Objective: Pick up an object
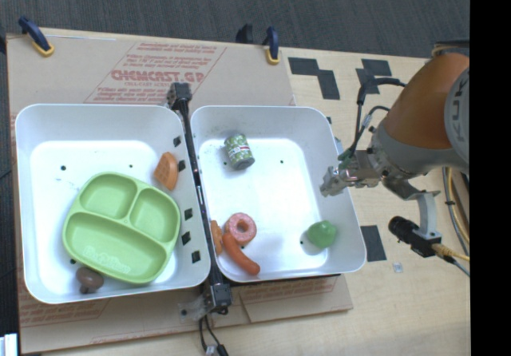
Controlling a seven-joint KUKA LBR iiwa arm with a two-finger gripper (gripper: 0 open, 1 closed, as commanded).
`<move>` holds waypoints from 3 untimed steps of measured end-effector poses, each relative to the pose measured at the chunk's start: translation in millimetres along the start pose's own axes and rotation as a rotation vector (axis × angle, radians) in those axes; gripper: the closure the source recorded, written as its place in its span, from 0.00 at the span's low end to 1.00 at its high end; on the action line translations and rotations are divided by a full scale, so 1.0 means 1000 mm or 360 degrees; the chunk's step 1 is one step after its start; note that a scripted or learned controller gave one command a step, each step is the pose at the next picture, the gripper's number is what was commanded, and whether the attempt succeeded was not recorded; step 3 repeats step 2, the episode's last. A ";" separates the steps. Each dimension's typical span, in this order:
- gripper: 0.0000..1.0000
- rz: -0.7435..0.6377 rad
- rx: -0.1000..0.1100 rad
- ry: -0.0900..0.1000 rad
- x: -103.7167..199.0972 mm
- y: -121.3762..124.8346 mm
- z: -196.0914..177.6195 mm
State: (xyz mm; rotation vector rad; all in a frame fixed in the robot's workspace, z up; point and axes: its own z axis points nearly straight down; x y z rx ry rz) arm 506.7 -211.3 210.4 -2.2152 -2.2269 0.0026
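Observation:
The right bin holds a small green-labelled can near its back, a pink doughnut and an orange carrot-like piece at its front left, and a green round fruit at its front right. My gripper hangs over the bin's right rim, above and slightly right of the green fruit. Nothing shows between its fingers.
The left bin holds a green divided plate, an orange piece by its right wall and a brown lump at the front. A cardboard sheet with clamps lies behind the bins. The arm's body looms at right.

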 end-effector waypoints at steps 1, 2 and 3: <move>1.00 -0.0002 0.0000 0.0001 0.000 -0.030 -0.010; 1.00 0.0000 -0.0007 -0.0002 0.000 -0.029 -0.044; 1.00 0.0000 -0.0007 -0.0002 0.000 -0.029 -0.044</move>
